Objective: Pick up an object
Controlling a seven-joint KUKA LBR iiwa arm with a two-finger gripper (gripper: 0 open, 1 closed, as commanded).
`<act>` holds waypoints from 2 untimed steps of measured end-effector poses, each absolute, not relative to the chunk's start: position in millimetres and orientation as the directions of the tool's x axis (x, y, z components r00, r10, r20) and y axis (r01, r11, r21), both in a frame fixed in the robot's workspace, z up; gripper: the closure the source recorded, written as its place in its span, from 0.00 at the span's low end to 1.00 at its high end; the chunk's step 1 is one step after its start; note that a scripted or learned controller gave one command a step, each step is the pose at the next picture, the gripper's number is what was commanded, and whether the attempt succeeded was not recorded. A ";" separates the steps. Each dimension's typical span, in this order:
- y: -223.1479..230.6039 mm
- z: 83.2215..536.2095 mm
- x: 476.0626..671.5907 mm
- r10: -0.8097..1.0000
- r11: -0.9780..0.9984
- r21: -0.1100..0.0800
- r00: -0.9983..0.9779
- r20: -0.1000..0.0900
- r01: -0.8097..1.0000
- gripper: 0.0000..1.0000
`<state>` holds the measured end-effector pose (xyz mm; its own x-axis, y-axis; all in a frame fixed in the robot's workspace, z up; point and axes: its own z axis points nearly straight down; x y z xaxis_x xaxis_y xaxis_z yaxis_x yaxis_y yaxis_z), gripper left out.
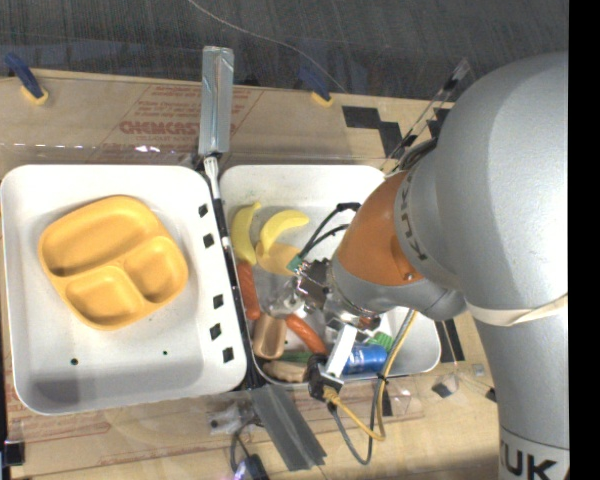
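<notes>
since the arm reaches low into the right bin (280,180), its tool (315,313) sits over the piled bananas (265,230), carrot (305,333) and blue bottle (370,358), grip unclear, can't tell if anything's held.

The arm (460,218) hides much of the right bin (280,183).

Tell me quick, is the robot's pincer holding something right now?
Pincer: down in the right bin among the toy food; whether it holds anything cannot be told.
</notes>
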<state>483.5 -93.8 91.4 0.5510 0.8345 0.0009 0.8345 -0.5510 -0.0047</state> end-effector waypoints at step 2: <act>-120.5 204.6 508.7 0.806 -0.592 -0.002 0.592 -0.001 0.806 0.00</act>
<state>508.7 -120.5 204.6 0.5925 0.8056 -0.0008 0.8056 -0.5925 -0.0021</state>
